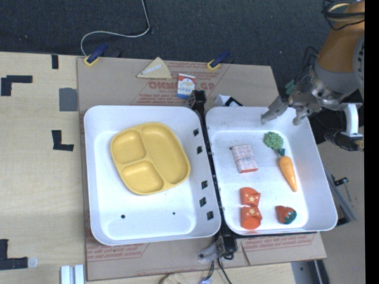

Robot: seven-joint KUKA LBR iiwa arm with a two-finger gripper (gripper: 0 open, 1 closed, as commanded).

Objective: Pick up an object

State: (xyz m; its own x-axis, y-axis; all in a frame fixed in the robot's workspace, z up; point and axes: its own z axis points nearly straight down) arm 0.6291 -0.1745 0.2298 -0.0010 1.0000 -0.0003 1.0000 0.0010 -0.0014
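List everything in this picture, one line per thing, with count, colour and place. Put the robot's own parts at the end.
white bins: 2, white, side by side on the bench
divided plate: 1, yellow, three compartments, in the left bin
carrot: 1, orange with green top, right bin, toward its right wall
pink block: 1, pale pink, right bin, near its middle
red-orange toy: 1, red and orange, right bin, near edge
strawberry-like toy: 1, red with dark green, right bin, near right corner
small carton: 1, white, red and blue, on the cardboard behind the bins
wedge: 1, tan, on the cardboard behind the bins
cable: 1, white, on the dark floor beyond the bench
arm: 1, grey and orange, at right
gripper: 1, fingers spread, over the right bin's far edge
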